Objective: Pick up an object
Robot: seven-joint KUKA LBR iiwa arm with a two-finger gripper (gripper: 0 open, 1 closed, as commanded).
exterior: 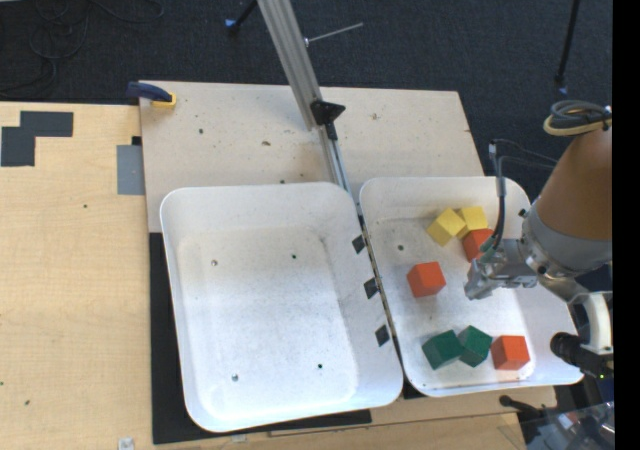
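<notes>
The gripper (484, 278) hangs low — an orange cube (426, 279) sits at its nine o'clock, apart; finger spread, can't tell.

The two bins (270, 200) (440, 184) look like smooth white plastic, a little glossy and speckled with dark marks. The worktop (400, 133) at its far edge is pale, matt board with small stains. The cubes (426, 279) have a plain matt finish. The slanted rail (290, 43) is ribbed bright metal. The end effector (490, 276) looks like dull grey metal.
</notes>
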